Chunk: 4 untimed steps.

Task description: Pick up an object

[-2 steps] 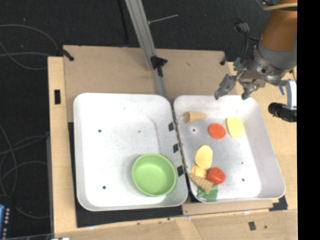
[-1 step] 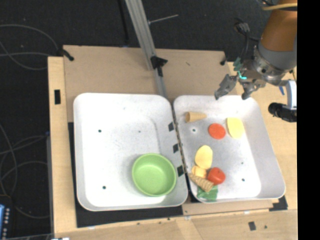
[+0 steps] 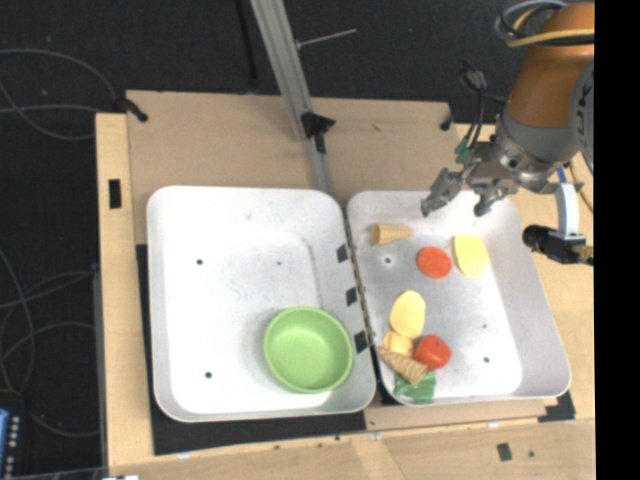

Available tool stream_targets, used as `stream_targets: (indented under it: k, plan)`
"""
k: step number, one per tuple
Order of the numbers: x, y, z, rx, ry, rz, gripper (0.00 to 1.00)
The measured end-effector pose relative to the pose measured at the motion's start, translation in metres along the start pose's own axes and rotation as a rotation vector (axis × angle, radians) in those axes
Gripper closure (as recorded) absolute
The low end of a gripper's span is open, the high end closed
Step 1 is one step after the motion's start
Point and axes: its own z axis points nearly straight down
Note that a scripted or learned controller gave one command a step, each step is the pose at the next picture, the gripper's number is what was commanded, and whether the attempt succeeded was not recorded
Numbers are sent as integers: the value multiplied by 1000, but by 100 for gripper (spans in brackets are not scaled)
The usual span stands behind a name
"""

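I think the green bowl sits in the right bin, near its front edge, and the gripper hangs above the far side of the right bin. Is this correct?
Not quite. The camera view shows the green bowl in the left bin, near its front edge, not the right one. The rest holds: the gripper hangs above the far side of the right bin.

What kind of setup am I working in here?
Likely a lab bin-picking test bench: two shallow white bins on a board, toy food such as a red piece, the arm's open tool, loose cables on dark floor.
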Motion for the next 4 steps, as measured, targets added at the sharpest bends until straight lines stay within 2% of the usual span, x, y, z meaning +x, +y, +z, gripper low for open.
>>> stream_targets:
  k: [1,2,3,4]
  plan:
    - [4,3,61,2,1,1,0]
    - [-6,-2,108,1,0,1,0]
    - [-6,0,94,-5,2,2,100]
    - [-3,1,49,-9,4,-5,100]
